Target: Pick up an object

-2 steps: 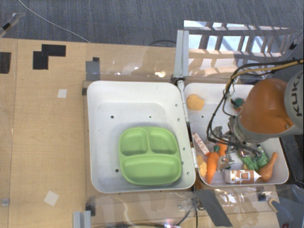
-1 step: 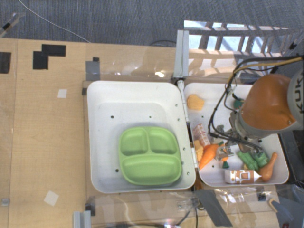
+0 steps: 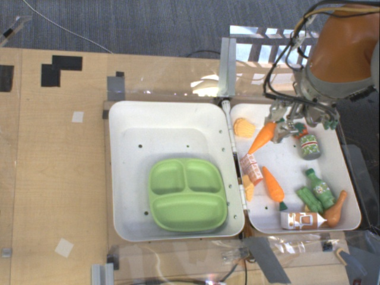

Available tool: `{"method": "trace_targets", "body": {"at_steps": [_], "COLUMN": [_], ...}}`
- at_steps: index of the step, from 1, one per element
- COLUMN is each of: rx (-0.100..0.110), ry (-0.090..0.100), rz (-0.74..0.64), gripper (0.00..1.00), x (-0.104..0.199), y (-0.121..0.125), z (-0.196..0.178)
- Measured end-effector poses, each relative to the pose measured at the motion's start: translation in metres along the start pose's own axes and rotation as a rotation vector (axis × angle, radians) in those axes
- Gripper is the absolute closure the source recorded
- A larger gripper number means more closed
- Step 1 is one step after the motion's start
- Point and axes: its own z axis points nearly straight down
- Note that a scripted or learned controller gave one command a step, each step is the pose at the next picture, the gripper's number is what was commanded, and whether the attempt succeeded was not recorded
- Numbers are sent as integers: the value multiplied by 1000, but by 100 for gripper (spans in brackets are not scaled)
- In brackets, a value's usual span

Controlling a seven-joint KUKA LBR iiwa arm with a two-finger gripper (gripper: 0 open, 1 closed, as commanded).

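My gripper (image 3: 281, 127) hangs over the back of the right bin (image 3: 350, 177), below the orange wrist. An orange carrot (image 3: 261, 139) slants down to the left from the fingers, its thick end caught between them and its tip pointing at the bin's divider. A second carrot (image 3: 273, 184) lies flat in the middle of the same bin.
In the right bin are a yellow-orange piece (image 3: 243, 126), a red-and-white packet (image 3: 252, 168), a green can (image 3: 309, 146), green bottles (image 3: 317, 190), a white bottle (image 3: 303, 220) and a brown drumstick (image 3: 336, 209). The left bin (image 3: 127, 135) holds a green divided plate (image 3: 187, 193).
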Motion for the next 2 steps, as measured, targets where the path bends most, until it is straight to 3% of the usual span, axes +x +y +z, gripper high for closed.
{"method": "trace_targets", "body": {"at_steps": [2], "rx": [1], "ry": [-9], "rz": [-6], "gripper": [100], "x": [-3], "y": [1], "z": [-20]}}
